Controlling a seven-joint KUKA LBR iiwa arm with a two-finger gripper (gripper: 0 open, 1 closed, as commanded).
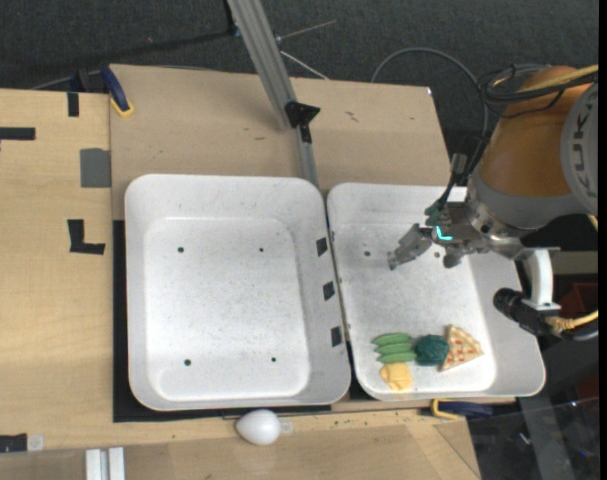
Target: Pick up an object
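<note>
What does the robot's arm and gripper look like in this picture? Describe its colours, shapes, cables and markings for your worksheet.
The arm is a bulky rounded body, orange on top and grey below, with part of dark lettering at its right side. Thin black cables loop around it. The gripper is dark grey metal with two slim fingers and a small teal light at its base.

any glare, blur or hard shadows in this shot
Camera view: even, soft lighting; the white bins show no blown-out glare and only faint shadows. The gripper and the toy food cluster look slightly soft, so fine detail is lost. Straight edges bend a little toward the frame's borders.
</note>
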